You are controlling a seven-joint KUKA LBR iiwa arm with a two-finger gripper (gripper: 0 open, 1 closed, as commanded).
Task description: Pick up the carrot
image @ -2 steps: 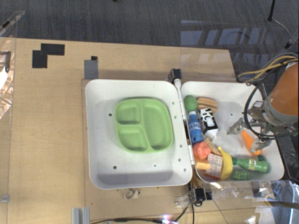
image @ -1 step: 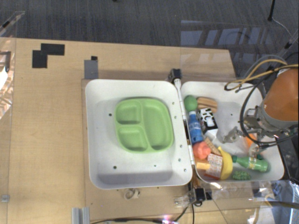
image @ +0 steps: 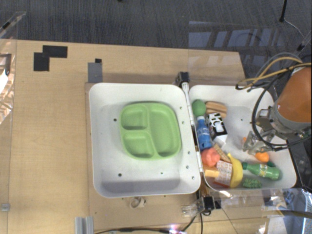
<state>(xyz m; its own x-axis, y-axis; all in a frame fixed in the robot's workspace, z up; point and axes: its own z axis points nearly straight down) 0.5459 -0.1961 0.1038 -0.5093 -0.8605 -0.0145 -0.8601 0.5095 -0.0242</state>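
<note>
Camera view: right bin (image: 234, 97) is the landmark here. Arm (image: 295, 99) comes in over its right rim, gripper (image: 253, 144) low inside the bin, right of centre. Carrot (image: 263, 156) is the small orange piece on the bin floor, right of centre, just below and right of the gripper tip, touching or nearly touching it. Can't tell the state of the fingers, cables and wrist hide them, so can't say whether anything is gripped. Carrot looks to be lying on the bin floor, not lifted.

Rest of the bin clutter: green bottle (image: 261, 170) just below the carrot toward the bin's lower right corner, banana (image: 236, 171) left of that at the lower edge, blue bottle (image: 204, 135) against the bin's left wall. Green divided plate (image: 148, 130) sits in the left bin (image: 100, 140), well apart from the right bin's contents.

Progress, my read: approach done, gripper is at the carrot. Grasp not confirmed, lift not done. Bottle right next to it is a snag risk
</note>
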